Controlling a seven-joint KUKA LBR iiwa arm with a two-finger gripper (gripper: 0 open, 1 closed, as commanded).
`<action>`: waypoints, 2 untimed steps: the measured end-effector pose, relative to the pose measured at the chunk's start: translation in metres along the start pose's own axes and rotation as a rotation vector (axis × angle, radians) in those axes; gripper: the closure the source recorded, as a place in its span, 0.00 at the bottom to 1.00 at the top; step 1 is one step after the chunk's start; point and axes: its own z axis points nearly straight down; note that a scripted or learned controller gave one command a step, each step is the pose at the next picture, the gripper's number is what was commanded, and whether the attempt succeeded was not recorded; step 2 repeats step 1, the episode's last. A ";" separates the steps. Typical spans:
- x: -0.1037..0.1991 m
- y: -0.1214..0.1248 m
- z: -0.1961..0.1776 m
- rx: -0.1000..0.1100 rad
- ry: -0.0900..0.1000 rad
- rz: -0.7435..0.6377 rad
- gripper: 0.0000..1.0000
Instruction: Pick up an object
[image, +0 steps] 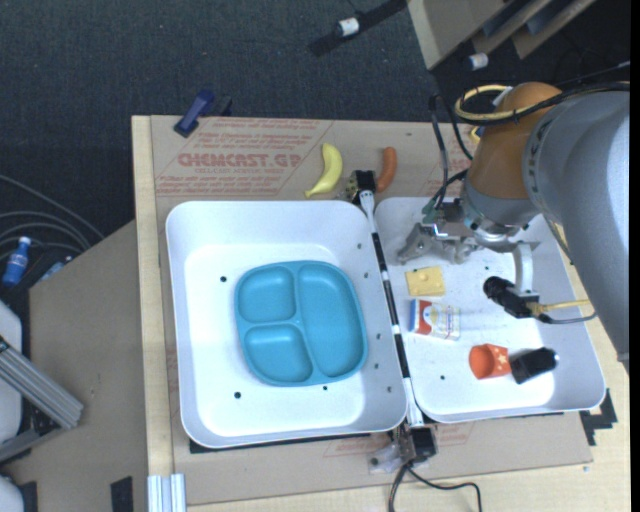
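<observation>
Camera view: gripper hung over right bin, approach step, nothing held; finger state couldn't be told; next req. descent onto yellow block.

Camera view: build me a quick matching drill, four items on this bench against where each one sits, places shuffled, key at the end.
Things:
1. blue divided plate
2. banana
3. yellow cheese block
4. orange cup

Places:
A. right bin, near its front edge, beside a black object
B. on the board behind the bins
C. left bin, in the middle
D. right bin, just below the gripper

Pairs: 1-C, 2-B, 3-D, 4-A
</observation>
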 end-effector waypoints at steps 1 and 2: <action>-0.004 -0.050 0.001 0.000 0.000 0.000 0.00; -0.004 -0.050 0.001 0.000 0.000 0.000 0.00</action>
